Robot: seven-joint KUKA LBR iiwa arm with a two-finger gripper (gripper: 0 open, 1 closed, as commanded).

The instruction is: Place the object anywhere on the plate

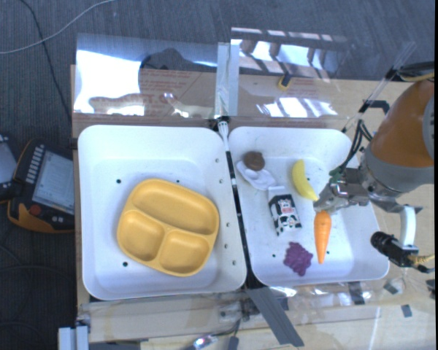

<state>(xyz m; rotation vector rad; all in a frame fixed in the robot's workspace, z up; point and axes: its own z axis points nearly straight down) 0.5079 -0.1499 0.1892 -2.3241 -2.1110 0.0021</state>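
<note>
While the arm leans in at right | tool point(334, 195) over the carrot's point(322, 235) top, grip state hard to tell | carrot lies in right bin point(365, 268) | yellow plate point(168, 227) sits left.

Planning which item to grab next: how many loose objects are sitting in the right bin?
5. Brown-and-white piece at the upper left, banana upper middle, cow-patterned box in the centre, carrot right of it by the gripper, purple grapes at the bottom.

Bench point(365, 93) bears two white bins — left point(95, 195); right point(336, 146).
</note>
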